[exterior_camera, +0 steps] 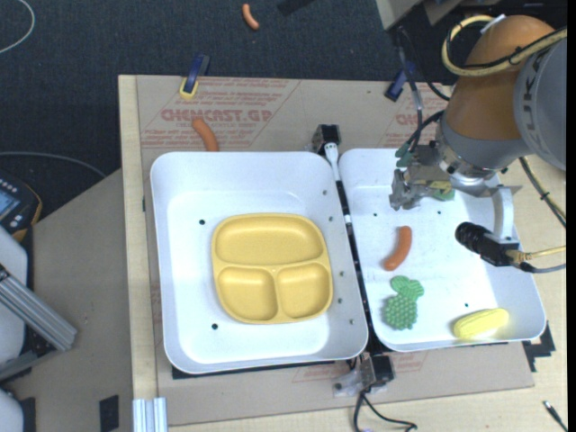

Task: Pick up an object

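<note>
1. Bench, seen from above at a slant; left bin (171,241) holds a yellow divided tray (270,266) near its centre; right bin (522,286) holds the loose objects.
2. Arm (504,70), grey with an orange band, enters from 2 o'clock; the gripper (407,190) hangs over the 11 o'clock corner of the right bin.
3. How far open the claw stands cannot be told, its tips being dark and small at this angle; nothing is visible in its hold.
4. Orange sausage (398,247), the likeliest target, lies near the middle of the right bin, at 6 o'clock from the gripper, near it but apart; its long axis runs roughly 1 to 7 o'clock.
5. Handling, judged: probably a light toy with a smooth, rounded skin, so apt to roll or squirt out of a pinch; best taken across its narrow width at mid-length.
6. Green bunch (402,302), knobbly, at 6 o'clock from the sausage; probably light, its bumps giving grip; yellow piece (480,323) at 5 o'clock near the bin's rim, awkwardly close to the wall.
7. A second orange sausage (205,134) lies on the board outside the bins, at 11 o'clock.
</note>
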You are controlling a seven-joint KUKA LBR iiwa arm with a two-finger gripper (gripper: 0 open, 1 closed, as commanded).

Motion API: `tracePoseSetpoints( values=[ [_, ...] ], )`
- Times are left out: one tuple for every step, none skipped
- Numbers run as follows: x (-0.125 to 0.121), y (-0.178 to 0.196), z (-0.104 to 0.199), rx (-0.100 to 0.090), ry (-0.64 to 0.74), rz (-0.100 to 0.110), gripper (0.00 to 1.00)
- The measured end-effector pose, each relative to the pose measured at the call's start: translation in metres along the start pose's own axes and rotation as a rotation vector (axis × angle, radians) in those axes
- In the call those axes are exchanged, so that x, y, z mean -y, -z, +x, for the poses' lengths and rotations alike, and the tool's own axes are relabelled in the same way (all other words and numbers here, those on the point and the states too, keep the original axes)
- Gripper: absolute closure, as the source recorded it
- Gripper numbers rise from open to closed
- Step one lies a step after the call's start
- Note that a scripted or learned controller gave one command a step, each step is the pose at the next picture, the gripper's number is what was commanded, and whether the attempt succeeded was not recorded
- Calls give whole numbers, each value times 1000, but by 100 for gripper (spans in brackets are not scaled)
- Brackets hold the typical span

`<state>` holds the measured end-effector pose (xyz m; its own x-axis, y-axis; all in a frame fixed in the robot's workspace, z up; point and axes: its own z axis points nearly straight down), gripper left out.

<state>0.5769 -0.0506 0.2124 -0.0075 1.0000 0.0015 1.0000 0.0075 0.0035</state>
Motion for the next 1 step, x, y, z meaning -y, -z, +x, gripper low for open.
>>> tracePoseSetpoints(
  values=[
    [-15,-4,48,0,-1,0,100]
  ],
)
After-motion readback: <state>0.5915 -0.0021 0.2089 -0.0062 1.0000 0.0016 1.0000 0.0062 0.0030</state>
